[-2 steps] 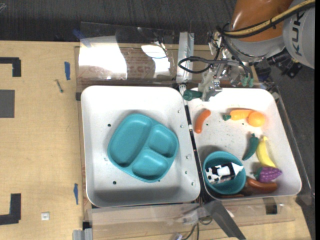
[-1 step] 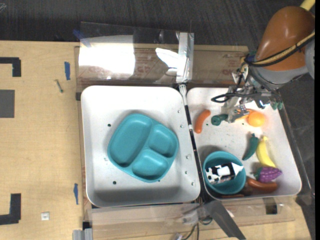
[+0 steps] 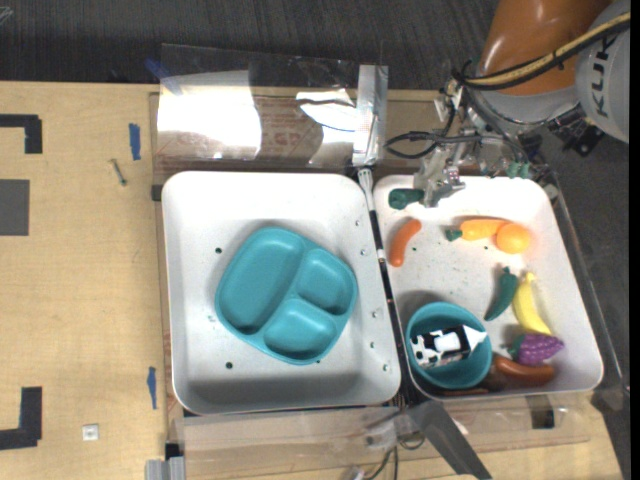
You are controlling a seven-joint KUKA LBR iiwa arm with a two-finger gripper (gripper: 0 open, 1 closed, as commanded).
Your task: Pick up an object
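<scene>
We see the counter carrying two white bins side by side. The left bin holds a teal divided tray. The arm enters from the far right, its orange band high and partly cut off by the frame's top edge, bent down over the far rim of the right bin; cables cross its wrist. The gripper hangs at that bin's far left corner, and we cannot tell whether it is spread or closed, since glare and wiring blur it.

Just left of the gripper lies a small dark green piece, too small to identify. An orange carrot lies nearer, apart from the gripper. To the right, a carrot-like piece and an orange sit together. Near the front, a teal bowl contains a black-and-white cow figure. A banana, green pepper, purple grapes and a reddish sausage crowd the near right corner.
</scene>
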